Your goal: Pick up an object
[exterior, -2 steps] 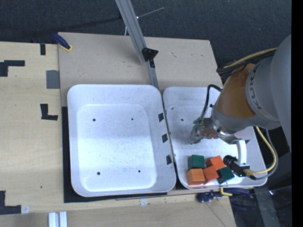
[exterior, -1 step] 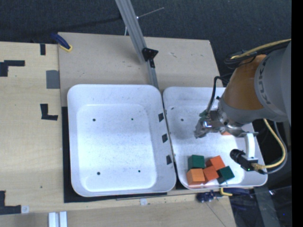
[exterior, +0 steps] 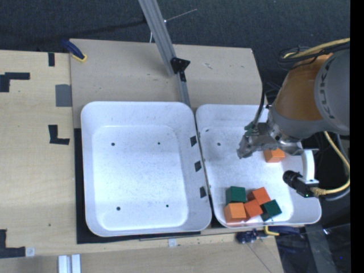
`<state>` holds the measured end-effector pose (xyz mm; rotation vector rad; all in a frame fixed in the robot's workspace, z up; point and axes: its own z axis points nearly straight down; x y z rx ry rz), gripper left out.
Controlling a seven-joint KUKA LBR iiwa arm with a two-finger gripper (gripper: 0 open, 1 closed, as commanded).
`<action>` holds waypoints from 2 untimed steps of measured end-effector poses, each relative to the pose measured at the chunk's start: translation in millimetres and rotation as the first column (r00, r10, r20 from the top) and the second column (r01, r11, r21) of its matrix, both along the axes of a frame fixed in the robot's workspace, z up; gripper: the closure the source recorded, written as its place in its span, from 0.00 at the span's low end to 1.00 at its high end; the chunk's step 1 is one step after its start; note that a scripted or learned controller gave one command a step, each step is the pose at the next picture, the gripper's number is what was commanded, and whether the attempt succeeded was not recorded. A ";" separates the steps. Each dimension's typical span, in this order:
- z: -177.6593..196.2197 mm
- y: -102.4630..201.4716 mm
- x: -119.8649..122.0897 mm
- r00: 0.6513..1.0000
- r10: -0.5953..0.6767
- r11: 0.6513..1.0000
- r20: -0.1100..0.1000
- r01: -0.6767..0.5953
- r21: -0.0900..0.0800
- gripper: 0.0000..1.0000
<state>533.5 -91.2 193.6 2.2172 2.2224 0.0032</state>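
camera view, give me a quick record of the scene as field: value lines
arm: grey with an orange band, reaching in from the right over the right bin
claw: low over the right bin's floor, finger state unclear
near claw: one orange block just to its right, partly under the wrist
block cluster: near front wall of right bin, two green blocks and two orange blocks
left bin: white, beside the right bin
held: nothing visibly between the fingers
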 end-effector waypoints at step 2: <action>58.3 57.6 8.8 1.000 0.006 1.000 -0.004 -0.006 0.002 1.00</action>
